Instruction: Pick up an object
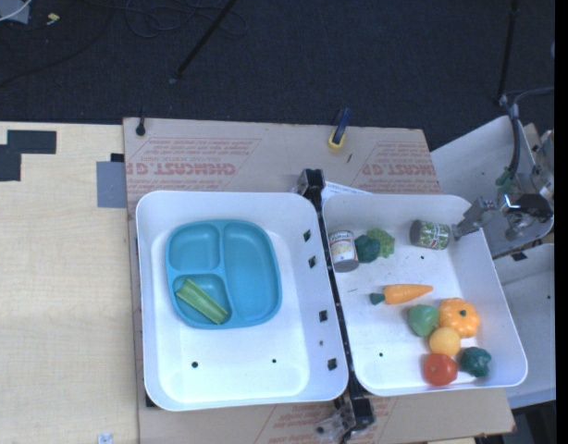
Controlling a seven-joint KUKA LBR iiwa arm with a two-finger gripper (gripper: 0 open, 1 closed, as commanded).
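Observation:
The right bin [492, 276] holds several toy foods. A small upright can [341, 250] stands near its left wall, with a green broccoli [376, 244] beside it. A second can [430, 235] lies on its side toward the back right. A carrot [403, 293] lies mid-bin. Toward the front right a green pepper [421, 319], an orange pumpkin [460, 316], a yellow lemon [444, 341], a red tomato [439, 369] and a dark green piece [475, 361] sit clustered. My gripper [517, 203] hangs at the far right, just outside that bin's back right corner, apart from every object.
The left bin [154, 340] holds a blue divided plate [252, 266] with a green vegetable strip [201, 301] in its front left compartment. A black divider [323, 276] joins the bins. A yellow and blue clamp [339, 129] sits on the cardboard behind.

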